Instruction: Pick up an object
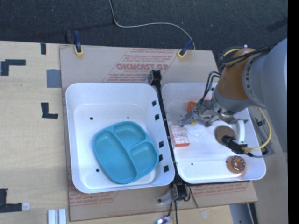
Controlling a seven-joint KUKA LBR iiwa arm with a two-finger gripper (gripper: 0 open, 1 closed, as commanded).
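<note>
Camera view: carton (pixel 179 136) lengthwise top-to-bottom.

Red print reading "CHEMCAST GP" runs across the brown board (pixel 140 66) behind the bins. Its smaller lines are too blurred to read.

Grey arm with an orange wrist band

The arm (pixel 273 73) is a thick, rounded grey body, and above the wrist sits a glossy orange band (pixel 232 78). Yellow and dark cables loop over the top of the band, and a yellow cable curves along the lower right side. The gripper (pixel 200 116) is a small cluster of grey metal parts, with a white piece just beside it.
</note>
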